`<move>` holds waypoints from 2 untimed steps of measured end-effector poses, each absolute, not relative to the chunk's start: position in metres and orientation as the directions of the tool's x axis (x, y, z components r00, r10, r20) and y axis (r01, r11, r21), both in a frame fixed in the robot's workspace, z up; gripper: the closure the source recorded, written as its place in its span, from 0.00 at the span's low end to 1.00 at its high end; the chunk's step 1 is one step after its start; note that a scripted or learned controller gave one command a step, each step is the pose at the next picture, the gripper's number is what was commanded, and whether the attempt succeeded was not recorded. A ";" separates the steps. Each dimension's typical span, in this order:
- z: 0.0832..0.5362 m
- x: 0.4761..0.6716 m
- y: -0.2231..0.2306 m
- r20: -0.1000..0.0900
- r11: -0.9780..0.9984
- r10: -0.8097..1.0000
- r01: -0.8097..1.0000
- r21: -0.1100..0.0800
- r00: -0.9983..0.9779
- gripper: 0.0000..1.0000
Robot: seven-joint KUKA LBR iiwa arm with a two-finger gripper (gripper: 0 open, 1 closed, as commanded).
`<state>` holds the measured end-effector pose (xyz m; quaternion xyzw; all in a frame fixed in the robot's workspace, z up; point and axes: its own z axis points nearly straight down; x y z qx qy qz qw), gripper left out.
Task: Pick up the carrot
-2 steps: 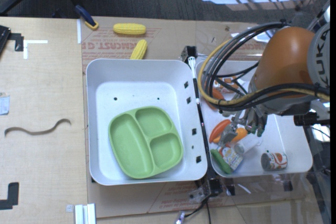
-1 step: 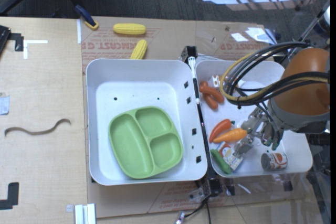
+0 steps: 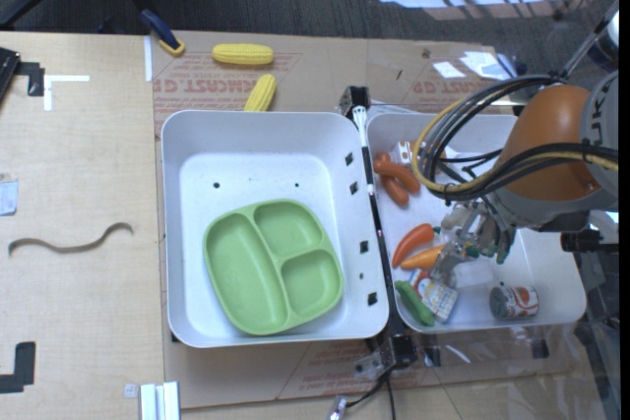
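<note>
Carrot (image 3: 421, 258) lies in the right bin (image 3: 551, 315), left of centre, beside an orange pepper (image 3: 412, 240); gripper (image 3: 461, 246) hovers just right of it, opening impossible to tell; approach should centre on the carrot's body alone, clear of the pepper and the green vegetable (image 3: 414, 305) nearer.

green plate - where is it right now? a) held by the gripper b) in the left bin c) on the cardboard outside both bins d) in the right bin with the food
b: the green plate, with three compartments, lies flat on the floor of the left bin, while the carrot and other items sit in the right bin under the arm.
</note>
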<state>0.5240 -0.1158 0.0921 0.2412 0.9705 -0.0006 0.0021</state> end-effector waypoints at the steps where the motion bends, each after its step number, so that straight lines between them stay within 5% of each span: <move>1: 0.092 0.577 -0.107 -0.004 0.830 0.557 0.557 0.001 -0.830 0.00; 2: 0.102 0.578 -0.107 -0.007 0.831 0.556 0.556 0.000 -0.831 1.00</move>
